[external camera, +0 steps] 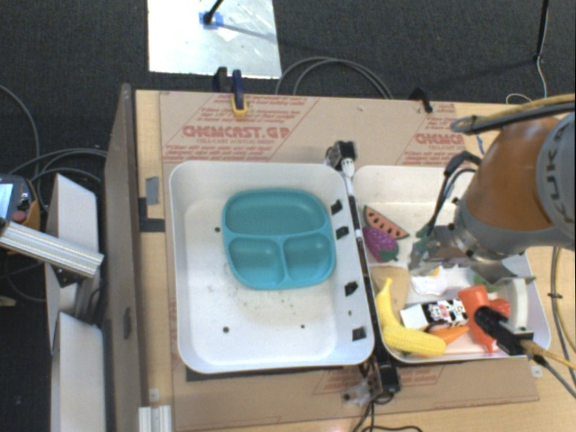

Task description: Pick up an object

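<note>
Camera view looks down at a slant on my bench [270,124], and the room to move is lopsided. The left bin [193,241], toward the bench's left edge as the view has it, carries a teal divided plate [279,239] in its middle, with bare white floor all round it, widest along the near rim. The right bin [405,176] sits hard against it, a row of black clips [349,288] along their shared wall, and it reaches close to the bench's right edge. Its far part is bare white. The pickable things crowd the rest. A watermelon slice [385,219] and a purple piece [382,238] lie by the shared wall. A banana [385,302] runs toward the near rim, where a corn cob [416,339] lies. A small black-and-white piece [441,313] and an orange piece [472,297] are packed just beside them. The arm [513,187] comes in over that bin's right rim, its orange band bulking above the right side and the wrist tipped down toward the bin's middle. The gripper [430,257] hangs over a crumpled white piece [430,285], near the purple piece. I cannot tell whether the jaws are open or closed, and I see nothing held between them.
</note>
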Controlling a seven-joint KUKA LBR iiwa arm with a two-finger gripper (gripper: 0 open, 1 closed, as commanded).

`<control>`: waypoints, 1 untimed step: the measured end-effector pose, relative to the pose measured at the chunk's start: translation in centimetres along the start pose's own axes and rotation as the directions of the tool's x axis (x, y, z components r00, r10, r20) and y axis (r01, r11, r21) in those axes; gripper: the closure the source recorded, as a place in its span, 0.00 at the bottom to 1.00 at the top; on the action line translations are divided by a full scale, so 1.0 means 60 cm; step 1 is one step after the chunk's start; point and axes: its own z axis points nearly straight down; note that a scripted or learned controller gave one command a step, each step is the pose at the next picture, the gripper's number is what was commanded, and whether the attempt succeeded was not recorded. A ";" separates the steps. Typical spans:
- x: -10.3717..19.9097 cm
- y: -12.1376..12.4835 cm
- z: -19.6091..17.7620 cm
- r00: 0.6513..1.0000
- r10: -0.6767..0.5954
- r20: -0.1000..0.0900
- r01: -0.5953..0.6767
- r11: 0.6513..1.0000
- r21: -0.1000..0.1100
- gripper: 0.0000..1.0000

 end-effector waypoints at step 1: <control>-0.167 0.084 0.036 1.000 0.016 0.008 -0.016 1.000 0.005 1.00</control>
